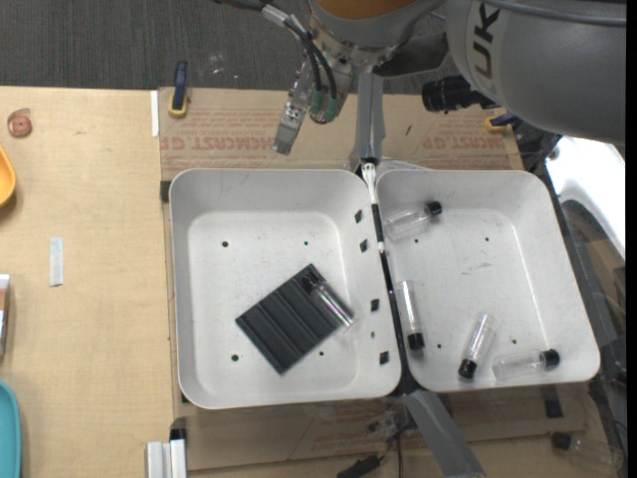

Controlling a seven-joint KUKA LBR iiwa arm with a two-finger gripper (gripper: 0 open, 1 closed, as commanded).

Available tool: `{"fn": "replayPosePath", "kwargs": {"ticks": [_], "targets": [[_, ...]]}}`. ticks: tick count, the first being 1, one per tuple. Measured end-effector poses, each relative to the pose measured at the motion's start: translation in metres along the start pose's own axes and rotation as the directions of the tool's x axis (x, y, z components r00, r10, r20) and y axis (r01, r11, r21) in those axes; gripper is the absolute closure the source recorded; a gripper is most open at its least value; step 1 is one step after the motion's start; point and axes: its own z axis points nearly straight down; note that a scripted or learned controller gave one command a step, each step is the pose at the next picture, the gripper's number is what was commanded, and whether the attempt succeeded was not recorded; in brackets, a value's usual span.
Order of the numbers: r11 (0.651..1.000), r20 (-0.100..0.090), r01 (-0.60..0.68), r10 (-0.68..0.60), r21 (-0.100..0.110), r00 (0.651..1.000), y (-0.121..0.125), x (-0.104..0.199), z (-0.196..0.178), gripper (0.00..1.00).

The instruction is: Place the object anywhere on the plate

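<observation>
Lay near, in right bin (557, 267): three tubes (476, 343), a fourth farther back. In left bin (199, 267): one tube (328, 300) resting on dark plate (287, 319). Hung beyond bins: claw (309, 108), grip impossible to tell.

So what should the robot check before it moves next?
1. Dark ribbed rectangular plate lies flat in the left white bin: ok.
2. Clear plastic tube with black cap lies on the plate: ok.
3. Four more clear tubes lie in the right white bin, such as one near its back: ok.
4. Gripper open or shut: cannot tell.
5. Grey arm is high, above the bins' back edge: ok.
</observation>
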Motion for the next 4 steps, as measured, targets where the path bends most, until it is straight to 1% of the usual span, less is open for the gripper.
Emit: {"fn": "replayPosePath", "kwargs": {"ticks": [1,2,3,4], "targets": [[0.972,0.001,0.236,-0.236,-0.001,0.972,0.036,-0.023,-0.045,1.0],[0.85,0.001,0.527,-0.527,-0.002,0.85,0.039,-0.032,-0.045,1.0],[0.55,0.003,0.835,-0.835,-0.003,0.55,0.041,-0.037,-0.045,1.0],[0.277,0.004,0.961,-0.961,-0.002,0.277,0.041,-0.037,-0.046,1.0]]}}
